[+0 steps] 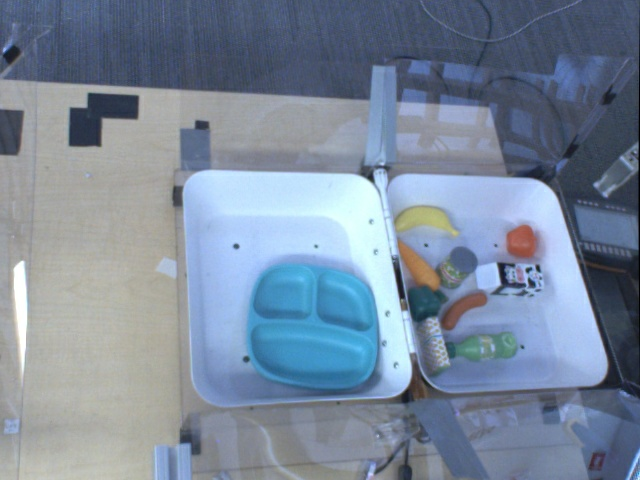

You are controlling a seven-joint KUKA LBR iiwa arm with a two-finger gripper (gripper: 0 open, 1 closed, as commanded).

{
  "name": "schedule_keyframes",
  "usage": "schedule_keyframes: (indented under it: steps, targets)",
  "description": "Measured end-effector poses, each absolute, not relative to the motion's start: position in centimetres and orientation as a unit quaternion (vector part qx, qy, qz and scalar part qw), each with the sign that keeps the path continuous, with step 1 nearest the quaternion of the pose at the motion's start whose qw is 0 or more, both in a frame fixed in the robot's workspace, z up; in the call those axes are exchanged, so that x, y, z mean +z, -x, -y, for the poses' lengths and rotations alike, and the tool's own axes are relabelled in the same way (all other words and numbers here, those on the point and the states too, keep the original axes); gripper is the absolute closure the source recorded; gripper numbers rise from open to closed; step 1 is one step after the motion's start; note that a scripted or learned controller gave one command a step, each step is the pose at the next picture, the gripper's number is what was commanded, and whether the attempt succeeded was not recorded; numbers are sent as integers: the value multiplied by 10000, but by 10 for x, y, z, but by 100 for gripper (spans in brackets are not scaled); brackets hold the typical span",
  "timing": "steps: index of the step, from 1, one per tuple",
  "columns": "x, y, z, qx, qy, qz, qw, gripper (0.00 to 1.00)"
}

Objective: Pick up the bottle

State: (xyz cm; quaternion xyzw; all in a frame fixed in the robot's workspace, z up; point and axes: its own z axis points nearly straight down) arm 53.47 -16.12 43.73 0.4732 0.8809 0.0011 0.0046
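A green plastic bottle lies on its side near the front of the right bin, its neck pointing left toward a patterned cylinder. A brown sausage lies just behind the bottle.
The right bin also holds a banana, a carrot, a small tin can, a dark green vegetable, an orange-red fruit and a small black-and-white carton. A teal divided plate rests in the left bin.
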Motion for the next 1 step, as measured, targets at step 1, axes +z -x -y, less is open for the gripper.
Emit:
schedule_keyframes:
  steps: [1]
  targets:
    - [436,-611,59,20,-5864,-8100,29,100]
